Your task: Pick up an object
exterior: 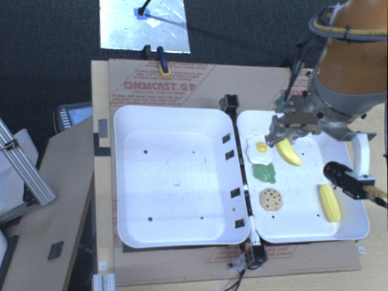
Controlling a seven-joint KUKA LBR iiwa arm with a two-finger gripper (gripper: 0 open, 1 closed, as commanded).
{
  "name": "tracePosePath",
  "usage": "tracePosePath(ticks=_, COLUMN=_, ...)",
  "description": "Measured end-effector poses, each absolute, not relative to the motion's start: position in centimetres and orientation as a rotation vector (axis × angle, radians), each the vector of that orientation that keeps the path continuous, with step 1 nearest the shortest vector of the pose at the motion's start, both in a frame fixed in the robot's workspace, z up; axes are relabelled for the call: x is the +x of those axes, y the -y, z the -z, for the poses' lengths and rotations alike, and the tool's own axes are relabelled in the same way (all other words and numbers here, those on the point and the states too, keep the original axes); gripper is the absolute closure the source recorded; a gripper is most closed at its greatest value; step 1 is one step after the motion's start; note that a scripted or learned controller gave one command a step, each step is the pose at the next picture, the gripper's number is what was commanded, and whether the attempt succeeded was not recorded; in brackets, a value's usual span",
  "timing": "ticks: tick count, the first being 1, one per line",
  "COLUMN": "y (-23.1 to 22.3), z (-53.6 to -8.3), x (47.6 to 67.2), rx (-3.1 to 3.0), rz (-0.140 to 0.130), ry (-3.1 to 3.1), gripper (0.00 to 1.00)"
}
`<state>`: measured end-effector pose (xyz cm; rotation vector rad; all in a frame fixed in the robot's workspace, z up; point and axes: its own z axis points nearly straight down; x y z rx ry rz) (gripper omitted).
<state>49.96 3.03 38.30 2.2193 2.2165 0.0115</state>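
Banana (289,153), the likeliest pick, lies near the right bin's (357,226) far-left corner, just right of a fried egg (259,150), above a green leaf (265,173) and a cookie (271,199); a corn cob (330,202) lies toward the right edge. Gripper (280,132) hovers at the banana's upper end, finger state impossible to tell. Risk: the curved, slick banana may roll out, or the egg gets nudged.
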Motion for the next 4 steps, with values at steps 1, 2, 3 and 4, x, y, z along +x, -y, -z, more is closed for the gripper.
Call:
tracePosePath(ticks=1, y=-3.2, z=-39.0, x=50.3, rx=2.211, rz=-0.007, ry=-2.226, gripper=1.00)
tracePosePath(ticks=2, y=-3.2, z=-40.1, x=50.3, rx=2.205, rz=-0.009, ry=-2.230, gripper=1.00)
tracePosePath(ticks=3, y=-4.0, z=-30.9, x=50.0, rx=2.223, rz=0.008, ry=-2.227, gripper=1.00)
tracePosePath(ticks=4, y=-9.7, z=-46.5, x=54.3, rx=2.203, rz=-0.029, ry=-2.224, gripper=1.00)
